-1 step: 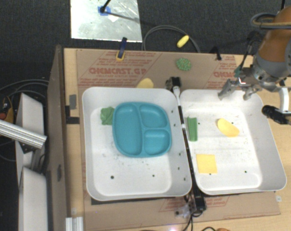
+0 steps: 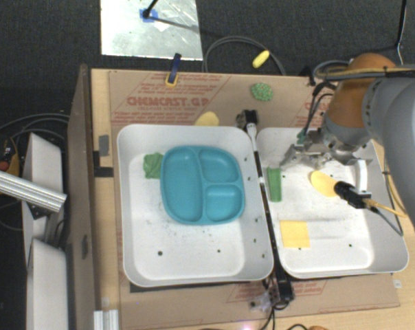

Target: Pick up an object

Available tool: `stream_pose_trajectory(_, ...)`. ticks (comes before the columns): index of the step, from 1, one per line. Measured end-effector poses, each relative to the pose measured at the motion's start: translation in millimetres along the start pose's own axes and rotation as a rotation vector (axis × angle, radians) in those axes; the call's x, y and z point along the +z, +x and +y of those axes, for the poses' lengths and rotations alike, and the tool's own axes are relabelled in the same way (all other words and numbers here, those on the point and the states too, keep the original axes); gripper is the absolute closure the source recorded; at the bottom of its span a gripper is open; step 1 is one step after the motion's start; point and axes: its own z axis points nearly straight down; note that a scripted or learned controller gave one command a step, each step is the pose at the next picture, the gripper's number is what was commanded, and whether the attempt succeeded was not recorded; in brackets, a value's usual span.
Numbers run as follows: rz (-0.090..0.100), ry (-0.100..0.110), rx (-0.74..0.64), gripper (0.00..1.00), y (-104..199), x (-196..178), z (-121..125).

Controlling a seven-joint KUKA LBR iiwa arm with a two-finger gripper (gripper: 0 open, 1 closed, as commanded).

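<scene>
Claw (image 2: 305, 155) low over back of right bin (image 2: 334, 253), opening impossible to tell, yellow oval piece (image 2: 323, 182) just beside it, green block (image 2: 274, 184) near left wall, yellow square (image 2: 295, 234) toward front, blue divided plate (image 2: 202, 184) in left bin (image 2: 194, 253)

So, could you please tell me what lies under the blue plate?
A green scrap sticks out at the plate's left edge, seemingly tucked under it. How far it runs beneath, and whether anything else lies there, is covered by the plate.
</scene>
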Motion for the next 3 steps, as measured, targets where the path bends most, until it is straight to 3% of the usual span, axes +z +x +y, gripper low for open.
stream_pose_trajectory(1, -0.004, -0.006, 0.011, 0.0, -28, -7, -111)
stream_pose_trajectory(2, -0.005, -0.008, 0.009, 0.0, -70, -6, -132)
stream_pose_trajectory(3, -0.01, -0.026, 0.005, 1.0, -69, -22, -126)
